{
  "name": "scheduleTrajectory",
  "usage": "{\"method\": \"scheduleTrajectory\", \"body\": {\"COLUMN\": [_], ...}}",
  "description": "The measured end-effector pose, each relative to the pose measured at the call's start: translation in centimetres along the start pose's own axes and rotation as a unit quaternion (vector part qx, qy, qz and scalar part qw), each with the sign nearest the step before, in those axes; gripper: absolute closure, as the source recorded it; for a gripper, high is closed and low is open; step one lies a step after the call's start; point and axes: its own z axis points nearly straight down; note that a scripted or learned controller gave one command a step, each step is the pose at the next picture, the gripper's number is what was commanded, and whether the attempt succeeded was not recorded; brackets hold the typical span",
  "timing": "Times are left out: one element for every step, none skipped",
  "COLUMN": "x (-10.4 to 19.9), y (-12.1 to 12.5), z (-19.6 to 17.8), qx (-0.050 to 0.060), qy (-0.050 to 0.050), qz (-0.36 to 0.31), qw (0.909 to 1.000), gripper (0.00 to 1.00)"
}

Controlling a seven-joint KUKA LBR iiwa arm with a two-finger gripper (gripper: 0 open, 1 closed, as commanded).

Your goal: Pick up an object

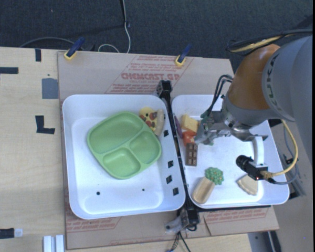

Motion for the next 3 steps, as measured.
{"method": "scheduleTrajectory", "body": {"x": [-0.5, -1.3, -1.3], "y": [-0.5, 4.8, 6.7], "z": [0.6, 0.6, 0.6], "qx": [0.006, 0.004, 0.005], "qy": [-0.001, -0.001, -0.001], "qz": [0.005, 0.003, 0.004], "qw": [1.0000, 1.0000, 1.0000], "gripper": [0.00, 0.00, 0.00]}}
